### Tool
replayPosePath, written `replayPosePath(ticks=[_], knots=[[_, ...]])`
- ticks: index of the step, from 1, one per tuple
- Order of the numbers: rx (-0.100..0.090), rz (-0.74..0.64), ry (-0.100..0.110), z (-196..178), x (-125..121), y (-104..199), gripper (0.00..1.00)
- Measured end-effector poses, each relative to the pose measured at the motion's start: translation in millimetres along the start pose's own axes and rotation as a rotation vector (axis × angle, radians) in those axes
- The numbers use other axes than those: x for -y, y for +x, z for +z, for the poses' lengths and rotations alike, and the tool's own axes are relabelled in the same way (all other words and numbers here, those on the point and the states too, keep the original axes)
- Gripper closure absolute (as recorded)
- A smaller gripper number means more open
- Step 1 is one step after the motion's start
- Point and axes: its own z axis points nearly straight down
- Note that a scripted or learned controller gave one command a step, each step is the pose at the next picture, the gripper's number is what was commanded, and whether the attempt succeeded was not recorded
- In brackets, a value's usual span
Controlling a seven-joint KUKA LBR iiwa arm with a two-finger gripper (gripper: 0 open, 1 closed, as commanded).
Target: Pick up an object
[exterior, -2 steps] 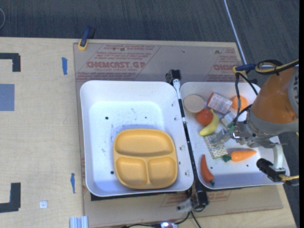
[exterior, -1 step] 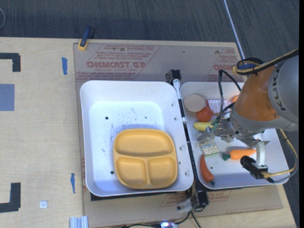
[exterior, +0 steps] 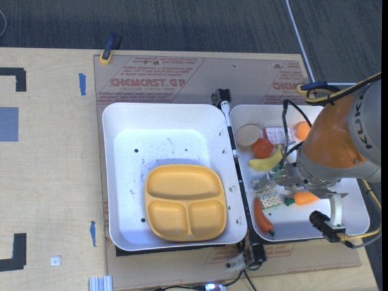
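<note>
Bench: tan surface carrying a cardboard sheet (exterior: 200, 77) under both bins.
Left bin (exterior: 121, 162): shallow white tray; holds a yellow three-compartment plate (exterior: 185, 200) at its near centre.
Right bin (exterior: 357, 220): shallow white tray holding a cluster of small toy foods in its left half.
Arm (exterior: 339, 141): grey with orange band, reaching in from the right and standing over the middle of the right bin.
Gripper (exterior: 285, 177): low over the toy cluster, just beside the banana; its own body hides the tips, so whether it is parted, closed or gripping cannot be told.
Candidate object, banana (exterior: 267, 160): yellow, curved, lying left of the gripper, touching or just beside the tomato (exterior: 262, 147).
Other items: beige disc (exterior: 247, 135) at far left; orange fruit (exterior: 301, 129) at far side; carrot (exterior: 304, 197) under the wrist; red chili pepper (exterior: 262, 216) along the near left wall.
Handling, judged: likely hollow plastic, light, stiff, smooth and somewhat slippery; not fragile.
Grasp point, judged: across the narrow mid-body of the banana, perpendicular to its length; crowding by neighbours may deflect the approach.
</note>
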Motion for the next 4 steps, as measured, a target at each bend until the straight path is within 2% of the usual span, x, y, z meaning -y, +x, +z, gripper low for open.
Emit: replayPosePath(ticks=[1,2,3,4], knots=[[-0.001,-0.002,-0.005,-11,-2,1,1.0],[-0.001,-0.001,-0.005,-11,-2,1,0.0],[-0.002,-0.002,-0.009,-22,-4,2,1.0],[-0.002,-0.002,-0.008,-22,-4,2,0.0]])
